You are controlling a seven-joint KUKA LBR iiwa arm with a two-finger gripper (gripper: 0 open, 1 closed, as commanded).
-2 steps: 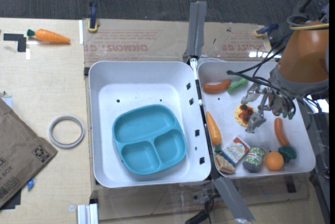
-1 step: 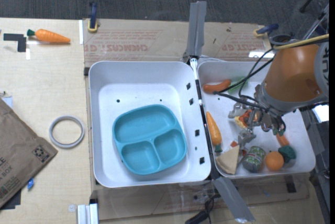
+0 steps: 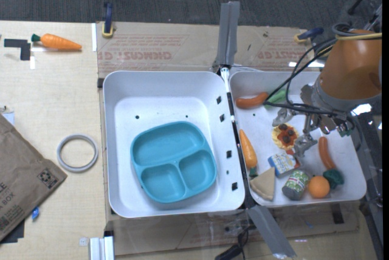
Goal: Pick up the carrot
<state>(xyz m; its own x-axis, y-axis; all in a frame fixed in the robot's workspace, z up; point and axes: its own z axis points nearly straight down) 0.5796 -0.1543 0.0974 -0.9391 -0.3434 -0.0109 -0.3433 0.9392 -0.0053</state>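
Camera view looks down on two white bins set side by side on the desk (image 3: 55,88), and the arm's tool (image 3: 313,131) hangs low in the right bin (image 3: 355,189), over the pile of toy food. Its fingers look slightly spread with nothing between them, poised above a small yellow-and-red piece (image 3: 284,135). The carrot (image 3: 247,149) lies along the right bin's left wall, tip toward the near side, a little apart from the tool; my guess is that the tool needs to shift toward that wall before closing. Another carrot (image 3: 58,42) sits well away on the desk's far left corner, likely out of play. Around the tool are a sausage (image 3: 326,152), an orange ball (image 3: 318,186), a small can (image 3: 295,184), a carton (image 3: 282,163) and a bread wedge (image 3: 263,183), crowded enough that a grasp could catch a neighbour. The left bin (image 3: 121,95) holds a blue divided tray (image 3: 173,161). A tape ring (image 3: 77,152) and a cardboard box (image 3: 21,180) rest on the pale wood, with dark carpet beyond.
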